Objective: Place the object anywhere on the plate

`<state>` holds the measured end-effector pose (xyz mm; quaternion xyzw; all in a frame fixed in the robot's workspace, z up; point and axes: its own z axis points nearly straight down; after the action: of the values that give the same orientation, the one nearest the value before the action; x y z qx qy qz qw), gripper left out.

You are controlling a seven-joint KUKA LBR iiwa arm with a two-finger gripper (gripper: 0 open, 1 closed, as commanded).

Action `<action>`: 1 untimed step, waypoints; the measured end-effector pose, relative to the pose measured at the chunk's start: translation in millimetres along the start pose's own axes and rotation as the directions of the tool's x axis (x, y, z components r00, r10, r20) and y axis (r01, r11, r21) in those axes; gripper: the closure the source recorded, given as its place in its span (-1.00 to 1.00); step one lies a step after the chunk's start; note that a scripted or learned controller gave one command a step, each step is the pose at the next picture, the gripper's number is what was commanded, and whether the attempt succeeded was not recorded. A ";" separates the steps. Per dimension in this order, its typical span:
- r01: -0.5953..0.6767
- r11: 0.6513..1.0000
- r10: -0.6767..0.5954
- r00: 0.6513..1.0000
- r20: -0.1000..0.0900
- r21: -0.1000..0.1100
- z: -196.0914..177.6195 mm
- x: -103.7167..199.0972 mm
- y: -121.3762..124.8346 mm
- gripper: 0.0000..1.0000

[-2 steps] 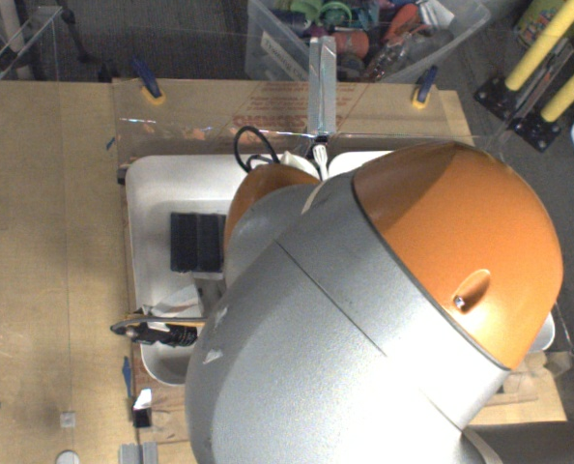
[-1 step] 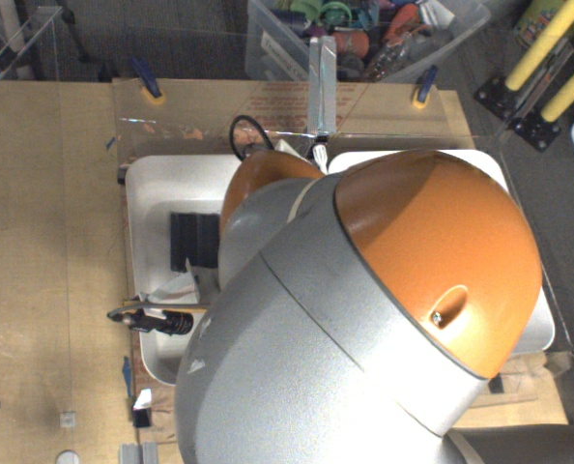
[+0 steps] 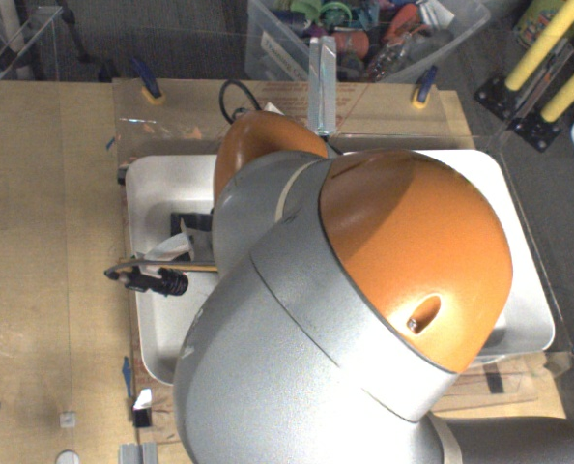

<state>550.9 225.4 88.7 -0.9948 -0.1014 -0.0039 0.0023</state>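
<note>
- The grey KUKA arm with its glossy orange band (image 3: 403, 259) takes up the centre and lower right of the frame, and it covers most of both bins.
- The pale wooden counter (image 3: 45, 211) spreads across the left half of the frame, with a sheet of clear plastic film (image 3: 171, 124) taped over its upper middle part.
- The shallow white left bin (image 3: 161, 191) shows at centre left, its left wall and part of its floor visible beside the arm.
- The shallow white right bin (image 3: 529, 288) shows as a strip of rim and wall along the right side of the arm.
- A clear plastic crate full of mixed coloured toys (image 3: 364, 17) stands at the top centre, beyond the counter.
- Yellow foam tubes on a black stand (image 3: 548, 46) sit in the upper right corner.
- A black clamp with a thin rod (image 3: 152, 276) lies across the left bin's left rim.
- Two blue clips (image 3: 150, 83) and (image 3: 424, 87) pin the film at the counter's far edge.
- A small dark and white object (image 3: 183, 240) lies in the left bin at the arm's left edge; what it is cannot be told.
- The gripper is hidden under the arm, so its state cannot be told, nor how the object lies relative to it.
</note>
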 end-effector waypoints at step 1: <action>0.013 1.000 -0.013 1.000 0.007 -0.005 -160.7 0.4 1.5 1.00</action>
<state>550.5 223.2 249.5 -0.9942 -0.1076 -0.0006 -0.0004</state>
